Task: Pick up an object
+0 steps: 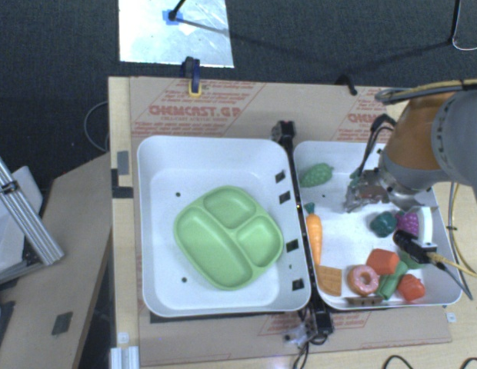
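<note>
Over the right bin (340,233), in its upper middle, the gripper (364,197) hangs low, pointing down at bare white floor. Whether it is apart or together cannot be told from this angle, and nothing shows held in it.

Nearest candidate is the teal toy (383,223). It lies just beside the gripper, toward the view's lower right, and touches or nearly touches the purple grapes (408,222) on its far side. It is a compact lump with no clear long axis, so approach angle likely matters little, but the grapes crowd one flank.

The green leafy toy (315,174) sits near the gripper on the other side, toward the view's upper left. It stands alone and its long axis runs roughly across the bin. The toy carrot (314,237) lies along the bin's left wall, leaf end down, long axis running up and down the view, farther from the gripper than the teal toy.

The pink donut (364,280), the orange-red piece (382,260) and the red tomato (411,287) cluster at the bin's bottom edge, well apart from the gripper. The left bin (215,151) holds a green divided plate (227,237).

Likely easiest move is a short shift toward the lower right onto the teal toy. The risk is clipping the grapes.
</note>
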`<action>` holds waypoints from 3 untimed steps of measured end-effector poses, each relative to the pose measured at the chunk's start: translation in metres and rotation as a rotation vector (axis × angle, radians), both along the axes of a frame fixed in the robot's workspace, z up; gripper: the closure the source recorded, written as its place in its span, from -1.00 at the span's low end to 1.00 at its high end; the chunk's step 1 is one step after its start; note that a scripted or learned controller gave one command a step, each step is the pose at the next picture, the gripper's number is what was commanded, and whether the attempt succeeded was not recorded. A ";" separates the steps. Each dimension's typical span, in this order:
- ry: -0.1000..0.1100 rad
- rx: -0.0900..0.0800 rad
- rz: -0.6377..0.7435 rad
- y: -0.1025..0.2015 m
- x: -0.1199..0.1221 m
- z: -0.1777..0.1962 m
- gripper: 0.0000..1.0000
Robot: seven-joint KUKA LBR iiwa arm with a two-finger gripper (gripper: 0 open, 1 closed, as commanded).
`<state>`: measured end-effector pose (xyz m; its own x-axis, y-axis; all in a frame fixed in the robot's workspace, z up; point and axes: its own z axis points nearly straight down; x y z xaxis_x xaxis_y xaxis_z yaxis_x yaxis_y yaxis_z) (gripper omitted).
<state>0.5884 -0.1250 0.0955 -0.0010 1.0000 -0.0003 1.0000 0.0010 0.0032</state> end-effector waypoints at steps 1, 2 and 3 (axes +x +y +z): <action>-0.004 -0.001 0.004 0.000 0.012 0.055 1.00; -0.003 -0.001 0.004 -0.001 0.007 0.102 1.00; -0.001 0.000 0.005 -0.001 0.008 0.131 1.00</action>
